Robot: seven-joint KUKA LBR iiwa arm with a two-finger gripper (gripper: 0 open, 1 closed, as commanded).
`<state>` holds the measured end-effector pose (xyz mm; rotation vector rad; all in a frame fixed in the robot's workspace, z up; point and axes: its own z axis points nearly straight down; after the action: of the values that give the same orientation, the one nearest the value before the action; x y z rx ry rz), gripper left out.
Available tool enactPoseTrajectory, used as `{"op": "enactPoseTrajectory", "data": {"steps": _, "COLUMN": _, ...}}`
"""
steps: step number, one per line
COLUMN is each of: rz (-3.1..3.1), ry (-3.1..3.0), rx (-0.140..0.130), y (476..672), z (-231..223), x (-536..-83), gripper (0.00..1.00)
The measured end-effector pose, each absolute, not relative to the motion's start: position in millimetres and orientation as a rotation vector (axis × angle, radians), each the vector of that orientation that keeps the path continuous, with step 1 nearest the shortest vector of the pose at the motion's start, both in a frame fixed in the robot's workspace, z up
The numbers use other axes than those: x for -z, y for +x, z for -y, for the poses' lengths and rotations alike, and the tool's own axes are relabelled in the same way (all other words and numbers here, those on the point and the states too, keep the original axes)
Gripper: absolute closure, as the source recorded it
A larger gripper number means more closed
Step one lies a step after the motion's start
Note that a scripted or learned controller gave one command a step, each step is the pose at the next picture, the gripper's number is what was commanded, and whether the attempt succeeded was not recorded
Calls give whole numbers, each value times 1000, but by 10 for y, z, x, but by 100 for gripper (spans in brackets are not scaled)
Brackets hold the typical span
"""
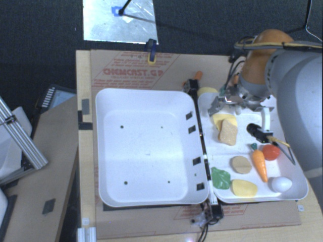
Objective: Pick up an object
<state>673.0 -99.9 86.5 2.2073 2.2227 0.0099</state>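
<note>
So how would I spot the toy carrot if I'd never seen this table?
Look at the right-hand white bin, the one crowded with play food. Near its front right part lies the carrot, a slim orange cone with a small green top, beside a red tomato. It is the only long, pointed orange piece there.

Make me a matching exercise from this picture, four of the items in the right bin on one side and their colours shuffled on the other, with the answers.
Items:
1. carrot
2. egg
3. leafy piece
4. tomato

Colours:
A. green
B. red
C. orange
D. white

Pairs: 1-C, 2-D, 3-A, 4-B
</note>
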Motion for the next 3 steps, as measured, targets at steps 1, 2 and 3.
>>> {"op": "enactPoseTrajectory", "data": {"steps": 1, "rz": -2223, "ry": 2223, "rx": 3, "y": 6119, "z": 1042, "x": -841, "gripper": 0}}
{"op": "enactPoseTrajectory", "data": {"steps": 2, "rz": -2221, "ry": 2214, "rx": -5, "y": 6159, "z": 1041, "x": -966, "gripper": 100}}
{"op": "enactPoseTrajectory", "data": {"steps": 3, "rz": -2214, "ry": 2209, "rx": -14, "y": 6175, "z": 1212, "x": -2488, "gripper": 100}}
